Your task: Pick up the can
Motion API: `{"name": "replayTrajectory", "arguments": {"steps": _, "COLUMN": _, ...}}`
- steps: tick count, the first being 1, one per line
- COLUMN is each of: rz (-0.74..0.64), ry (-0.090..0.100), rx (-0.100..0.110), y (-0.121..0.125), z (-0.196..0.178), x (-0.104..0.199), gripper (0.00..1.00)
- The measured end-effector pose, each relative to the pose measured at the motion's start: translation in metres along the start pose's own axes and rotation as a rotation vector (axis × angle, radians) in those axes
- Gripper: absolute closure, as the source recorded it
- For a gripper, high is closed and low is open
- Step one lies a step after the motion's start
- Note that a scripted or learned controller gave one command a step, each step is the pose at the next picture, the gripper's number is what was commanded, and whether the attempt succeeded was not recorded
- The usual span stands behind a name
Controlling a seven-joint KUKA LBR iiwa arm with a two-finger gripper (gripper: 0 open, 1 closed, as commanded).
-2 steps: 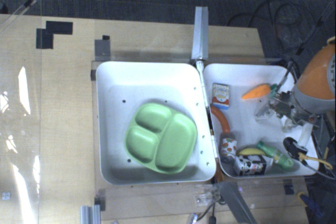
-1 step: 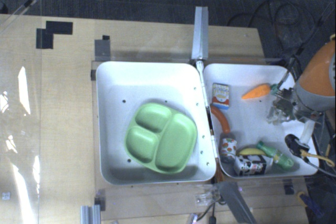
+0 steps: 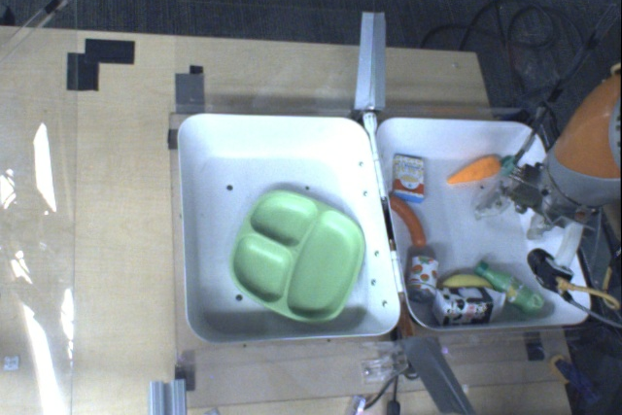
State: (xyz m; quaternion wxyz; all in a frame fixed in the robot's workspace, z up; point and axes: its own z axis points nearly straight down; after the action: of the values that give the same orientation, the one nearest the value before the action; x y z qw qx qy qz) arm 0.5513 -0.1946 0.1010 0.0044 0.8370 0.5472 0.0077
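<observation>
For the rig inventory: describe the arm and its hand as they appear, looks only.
The arm is a rounded grey body with a broad orange band above the wrist. Its hand is a small grey metal assembly with pale, partly translucent parts. Black cables loop beside it near the right white plastic bin's rim.

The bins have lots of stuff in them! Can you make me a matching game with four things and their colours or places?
Things:
1. divided plate
2. carrot
3. can
4. small carton

Colours and places:
A. orange, near the far side of the right bin, close to the gripper
B. pale green, alone in the left bin
C. blue and white, by the divider at the far end of the right bin
D. upright by the divider at the near end of the right bin, next to a black-and-white carton

Pairs: 1-B, 2-A, 3-D, 4-C
</observation>
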Motion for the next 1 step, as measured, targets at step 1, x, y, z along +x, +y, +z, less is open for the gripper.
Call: {"name": "replayTrajectory", "arguments": {"steps": 1, "rz": 0.014, "ry": -0.003, "rx": 0.007, "y": -0.0062, "z": 0.0122, "x": -0.0025, "gripper": 0.00}}
